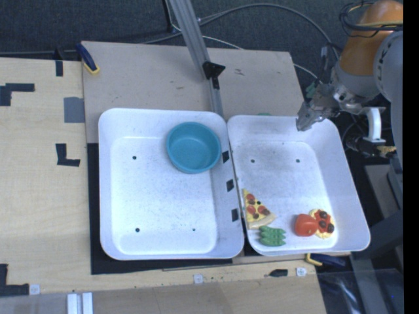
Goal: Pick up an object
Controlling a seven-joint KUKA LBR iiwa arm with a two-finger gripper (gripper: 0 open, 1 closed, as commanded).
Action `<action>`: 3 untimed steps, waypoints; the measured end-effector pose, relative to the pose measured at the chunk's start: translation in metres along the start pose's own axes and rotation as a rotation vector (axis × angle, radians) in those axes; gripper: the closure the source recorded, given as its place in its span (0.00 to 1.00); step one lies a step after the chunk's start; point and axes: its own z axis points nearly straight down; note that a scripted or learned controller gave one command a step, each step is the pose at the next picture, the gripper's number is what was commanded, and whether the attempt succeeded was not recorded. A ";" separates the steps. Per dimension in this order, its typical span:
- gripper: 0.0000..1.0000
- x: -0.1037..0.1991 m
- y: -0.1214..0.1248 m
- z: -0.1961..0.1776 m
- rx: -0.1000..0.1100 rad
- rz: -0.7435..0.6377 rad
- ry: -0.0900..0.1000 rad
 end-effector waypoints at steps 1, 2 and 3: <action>1.00 0.000 0.001 -0.052 -0.001 0.000 0.000; 1.00 0.054 -0.003 -0.040 0.003 -0.004 0.002; 1.00 0.101 -0.006 -0.049 0.002 -0.004 0.001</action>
